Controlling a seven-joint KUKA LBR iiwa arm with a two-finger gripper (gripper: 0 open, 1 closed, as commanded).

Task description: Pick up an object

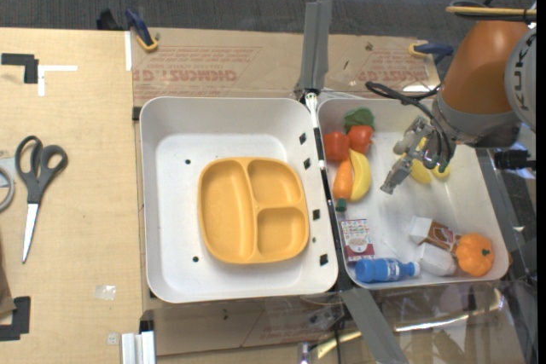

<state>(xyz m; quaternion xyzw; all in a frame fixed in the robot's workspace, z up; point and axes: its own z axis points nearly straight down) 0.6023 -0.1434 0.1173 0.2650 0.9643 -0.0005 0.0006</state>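
The right bin [478, 192] holds several toys. Along its left wall lie a red pepper with a green top [359, 130], a red tomato [335, 147], an orange carrot [343, 180] and a yellow banana [362, 173]. At the front lie a small printed packet [356, 237], a blue bottle [385, 270], a white and brown box [432, 234] and an orange pumpkin [473, 255]. My gripper [411, 159] hangs low over the bin's middle, pointing down and left. A small yellow object [424, 174] sits right against it, partly hidden.
In the left bin [162, 183] rests a yellow divided plate [254, 210]. Scissors [34, 182] lie on the bench at far left. A grey bar [316, 47] runs back from between the bins. The arm's orange band [482, 68] looms over the right bin's back corner.
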